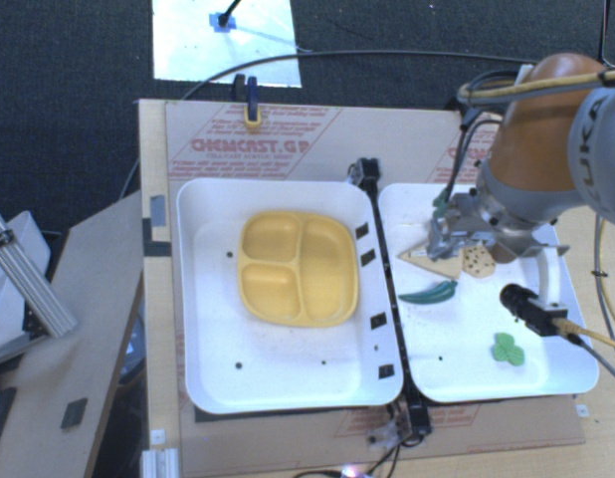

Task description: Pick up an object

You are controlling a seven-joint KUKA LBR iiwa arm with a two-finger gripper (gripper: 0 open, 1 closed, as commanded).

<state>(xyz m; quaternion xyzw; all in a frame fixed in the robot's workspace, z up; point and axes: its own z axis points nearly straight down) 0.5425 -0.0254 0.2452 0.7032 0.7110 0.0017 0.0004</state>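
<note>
here your gripper sits over the wedge, its long axis running left-right under the tool; whether it grips, you cannot tell.

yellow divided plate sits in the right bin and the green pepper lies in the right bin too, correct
Not quite. The camera view shows the yellow divided plate in the left bin, not the right. The green pepper does lie in the right bin.
</note>
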